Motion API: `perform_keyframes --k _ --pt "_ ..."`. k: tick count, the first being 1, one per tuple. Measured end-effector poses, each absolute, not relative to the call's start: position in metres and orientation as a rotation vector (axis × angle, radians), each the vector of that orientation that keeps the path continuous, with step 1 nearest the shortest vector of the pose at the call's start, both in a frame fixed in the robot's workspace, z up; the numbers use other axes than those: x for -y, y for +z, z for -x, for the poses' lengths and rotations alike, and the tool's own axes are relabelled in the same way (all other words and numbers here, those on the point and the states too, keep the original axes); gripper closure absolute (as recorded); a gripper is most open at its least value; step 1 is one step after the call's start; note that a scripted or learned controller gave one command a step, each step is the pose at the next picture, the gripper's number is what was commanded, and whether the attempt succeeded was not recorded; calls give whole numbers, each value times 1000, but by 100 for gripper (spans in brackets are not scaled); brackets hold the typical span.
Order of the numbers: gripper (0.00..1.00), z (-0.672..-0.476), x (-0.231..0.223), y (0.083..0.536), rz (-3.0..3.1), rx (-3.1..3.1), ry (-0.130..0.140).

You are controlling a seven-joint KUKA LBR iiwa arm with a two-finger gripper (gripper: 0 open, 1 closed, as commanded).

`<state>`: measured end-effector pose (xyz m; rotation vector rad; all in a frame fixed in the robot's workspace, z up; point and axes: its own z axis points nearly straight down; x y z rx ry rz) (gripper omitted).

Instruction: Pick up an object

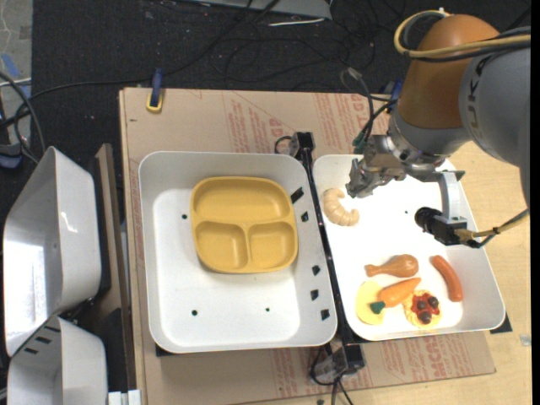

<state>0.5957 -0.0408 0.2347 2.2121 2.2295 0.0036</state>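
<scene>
We see the gripper (364,180) hanging over the right bin (396,226) at about 11 o'clock of that bin, on the end of the grey arm (502,91) that comes in from 2 o'clock of the view. We cannot tell from this angle whether the claw is apart or together, and we see nothing gripped in it.

Just off the gripper at its 7 o'clock lies a pale croissant (340,207), the nearest thing to it. It rests on the bin floor at roughly 10 o'clock, close to the wall shared with the left bin (245,306).

The other toy foods gather in the lower half of the right bin. A brown drumstick (393,267) lies a little toward 7 o'clock of the bin's middle, and a red sausage (447,277) at 4 o'clock. An orange carrot (396,292) at 6 o'clock overlaps a yellow disc (369,304) at 7 o'clock. A small piece dotted red and black (423,308) sits at 5 o'clock, just beside the carrot.

In the left bin a yellow divided plate (245,224) sits flat, a little toward 12 o'clock of the middle. Both bins stand on a brown board (219,112).
</scene>
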Motion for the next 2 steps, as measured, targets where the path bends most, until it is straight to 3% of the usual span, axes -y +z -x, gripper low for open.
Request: perform_keyframes --k 2 --pt "100 -599 -56 221 -2215 -2229 -1"
